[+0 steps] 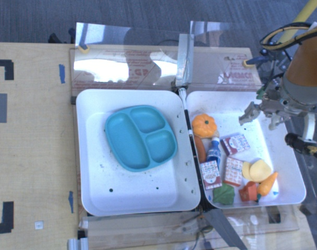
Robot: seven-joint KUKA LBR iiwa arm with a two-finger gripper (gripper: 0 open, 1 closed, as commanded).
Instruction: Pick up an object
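My gripper (261, 119) hangs over the upper right part of the right bin (291, 163), open, with nothing between its fingers. Below and to its left lie the toys: an orange pumpkin (204, 125), a blue bottle (214, 151), three small red-and-white cartons (235, 144), a yellow lemon (256, 170), an orange carrot (268, 183), a green piece (224, 194) and a red piece (247, 191). The nearest carton lies a short way below-left of the fingertips, apart from them.
The left bin (96, 181) holds a blue divided plate (142, 137). A clear plastic wall (184, 61) stands behind both bins. A ridge (189, 139) separates the bins. Cables (283, 35) loop near the arm at the upper right.
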